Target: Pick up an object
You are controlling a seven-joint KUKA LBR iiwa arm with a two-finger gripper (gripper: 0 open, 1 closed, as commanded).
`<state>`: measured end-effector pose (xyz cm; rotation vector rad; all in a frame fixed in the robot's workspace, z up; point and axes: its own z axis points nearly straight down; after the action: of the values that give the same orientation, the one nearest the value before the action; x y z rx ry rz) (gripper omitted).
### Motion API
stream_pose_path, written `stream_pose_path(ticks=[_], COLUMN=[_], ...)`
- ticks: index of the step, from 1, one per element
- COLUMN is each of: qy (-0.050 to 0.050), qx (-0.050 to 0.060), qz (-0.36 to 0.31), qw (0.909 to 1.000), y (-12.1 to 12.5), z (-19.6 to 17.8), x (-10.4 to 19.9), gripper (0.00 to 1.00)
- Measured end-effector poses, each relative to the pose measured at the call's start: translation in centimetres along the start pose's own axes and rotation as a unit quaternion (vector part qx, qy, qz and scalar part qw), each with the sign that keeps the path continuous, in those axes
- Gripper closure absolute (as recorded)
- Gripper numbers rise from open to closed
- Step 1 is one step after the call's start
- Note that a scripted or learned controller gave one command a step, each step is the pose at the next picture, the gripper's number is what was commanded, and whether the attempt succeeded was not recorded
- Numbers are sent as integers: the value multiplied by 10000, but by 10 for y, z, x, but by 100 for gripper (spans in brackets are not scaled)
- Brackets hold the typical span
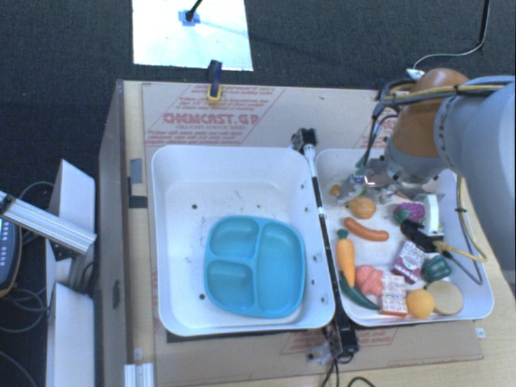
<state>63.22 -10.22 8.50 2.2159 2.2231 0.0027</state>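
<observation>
My gripper (357, 186) is low in the far left part of the right bin (484, 297), just above a small tan round toy (363, 208). Nothing shows as held. Close by lie an orange sausage (367, 231), a carrot (346, 256) and purple grapes (410, 212). Nearer the front are a pink piece (369, 279), a red and white packet (409, 258), a small red and white carton (393, 296), an orange ball (419, 302) and a pale round piece (446, 297).
The left bin (173, 216) holds a blue divided plate (256, 266). A ridge (321, 216) separates the two bins. The grey arm (476, 127) covers the right bin's far right corner. A dark green piece (437, 267) lies by the packet.
</observation>
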Motion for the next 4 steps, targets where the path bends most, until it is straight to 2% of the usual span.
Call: stream_pose_path(ticks=[1,2,3,4], qy=[4,4,1,3], qx=[1,9,-1,2], qz=[-5,-6,6,-7], qw=[10000,10000,10000,10000], y=[17,12,13,33], z=[0,0,-31,-7], x=[4,16,14,8], gripper=[0,0,0,0])
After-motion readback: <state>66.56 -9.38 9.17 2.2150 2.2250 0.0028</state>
